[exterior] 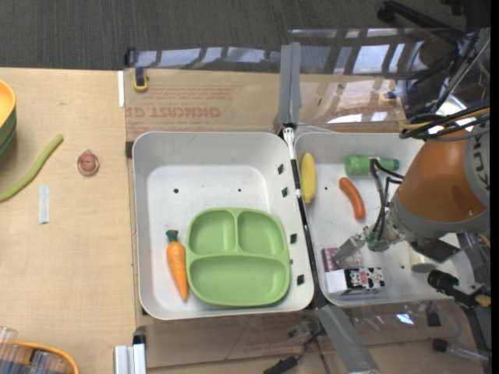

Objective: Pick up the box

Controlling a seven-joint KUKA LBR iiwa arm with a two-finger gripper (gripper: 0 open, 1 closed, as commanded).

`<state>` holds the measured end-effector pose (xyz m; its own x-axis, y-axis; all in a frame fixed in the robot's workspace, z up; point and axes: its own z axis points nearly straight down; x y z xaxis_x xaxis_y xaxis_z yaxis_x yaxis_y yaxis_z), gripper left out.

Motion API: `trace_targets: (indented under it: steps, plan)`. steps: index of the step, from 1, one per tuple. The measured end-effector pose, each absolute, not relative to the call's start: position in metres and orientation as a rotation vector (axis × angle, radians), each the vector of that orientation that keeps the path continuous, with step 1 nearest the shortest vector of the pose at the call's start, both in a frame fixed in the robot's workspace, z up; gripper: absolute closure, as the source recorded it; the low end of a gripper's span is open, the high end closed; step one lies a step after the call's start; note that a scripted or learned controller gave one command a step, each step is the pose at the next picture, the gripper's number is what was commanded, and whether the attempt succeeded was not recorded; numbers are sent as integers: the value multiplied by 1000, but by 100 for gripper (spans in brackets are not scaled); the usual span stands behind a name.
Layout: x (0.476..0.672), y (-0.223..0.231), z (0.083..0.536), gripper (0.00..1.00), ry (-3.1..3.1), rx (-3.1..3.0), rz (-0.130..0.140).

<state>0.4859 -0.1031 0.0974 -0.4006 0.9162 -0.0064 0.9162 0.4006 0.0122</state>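
My pincer [360, 245] hung low in the right bin [405, 142]; I could not tell its state. The box [352, 275] lay just beside it at 6 o'clock, against the near wall. A sausage [352, 197] lay at 12 o'clock.

Floor [195, 14]: dark grey carpet, ribbed weave, across the top.
Surface [70, 271]: pale wood, light grain, left side.
Cardboard sheet [203, 104]: brown, red print reversed, flat behind the bins.
Metal frame [290, 84]: grey upright between the bins.
Light: even, glare on a clear panel [351, 92] upper right.
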Motion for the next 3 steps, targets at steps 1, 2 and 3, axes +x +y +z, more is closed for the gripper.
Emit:
trace_targets:
  steps: [1,2,3]
  plan:
    - [496,-103,96,0,2323,2116,8]
    - [486,-99,97,0,2474,1912,12]
    - [504,-107,96,0,2407,2018,8]
